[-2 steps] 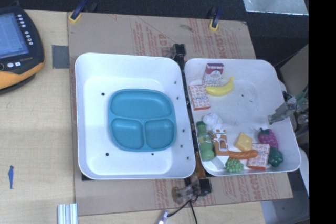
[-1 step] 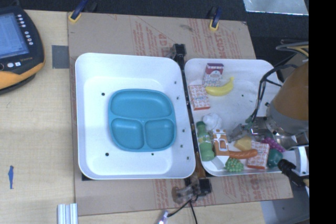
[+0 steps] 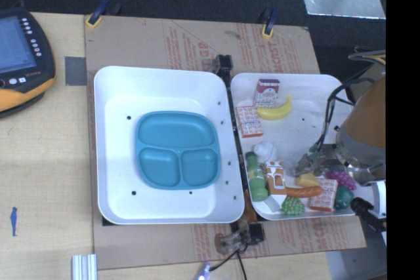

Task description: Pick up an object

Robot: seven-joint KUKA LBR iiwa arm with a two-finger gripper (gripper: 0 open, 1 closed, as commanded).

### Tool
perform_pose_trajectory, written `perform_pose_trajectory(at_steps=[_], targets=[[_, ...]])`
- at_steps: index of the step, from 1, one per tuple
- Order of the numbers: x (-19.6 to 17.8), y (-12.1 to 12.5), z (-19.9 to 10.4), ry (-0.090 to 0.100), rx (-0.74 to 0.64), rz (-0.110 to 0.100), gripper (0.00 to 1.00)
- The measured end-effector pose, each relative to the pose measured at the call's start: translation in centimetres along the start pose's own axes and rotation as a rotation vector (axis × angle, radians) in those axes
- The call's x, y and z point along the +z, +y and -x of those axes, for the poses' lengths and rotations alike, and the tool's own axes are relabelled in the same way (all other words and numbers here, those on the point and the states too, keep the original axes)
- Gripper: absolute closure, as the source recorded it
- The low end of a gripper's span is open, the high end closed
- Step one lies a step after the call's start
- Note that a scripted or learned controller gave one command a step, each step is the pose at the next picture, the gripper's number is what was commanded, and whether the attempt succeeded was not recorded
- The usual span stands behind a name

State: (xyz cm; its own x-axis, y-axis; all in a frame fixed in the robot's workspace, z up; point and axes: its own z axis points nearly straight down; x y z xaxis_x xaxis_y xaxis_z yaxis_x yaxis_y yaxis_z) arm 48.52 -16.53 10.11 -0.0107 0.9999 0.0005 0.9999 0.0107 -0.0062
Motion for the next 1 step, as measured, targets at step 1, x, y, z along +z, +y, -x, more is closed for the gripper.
perform_pose_trajectory(at_steps=[1], targets=[[-15.05, -0.87, -4.62, 0.0, 0.006, 0.005, 1.0]])
